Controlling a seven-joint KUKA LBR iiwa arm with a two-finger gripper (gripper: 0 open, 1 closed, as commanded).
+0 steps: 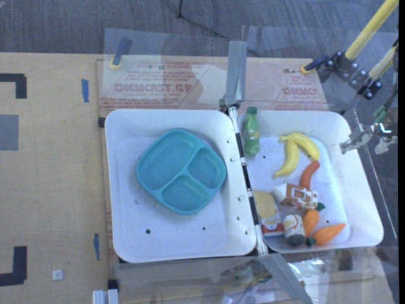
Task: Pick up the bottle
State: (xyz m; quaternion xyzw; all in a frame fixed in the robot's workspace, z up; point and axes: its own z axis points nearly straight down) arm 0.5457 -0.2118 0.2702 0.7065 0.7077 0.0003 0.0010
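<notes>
The bottle (251,130) is small and green with a green cap. It lies along the left wall of the right bin (361,189), near that bin's far left corner, with its cap pointing away. My gripper (368,138) is over the right rim of the right bin, far to the right of the bottle and apart from everything in the bin. Only part of it shows at the edge of the camera view.
In the right bin lie two bananas (296,152), a red sausage (308,173), two carrots (319,228), a can (293,228), a small box (299,197) and a bread piece (264,202). A teal divided plate (181,170) sits in the left bin (126,233).
</notes>
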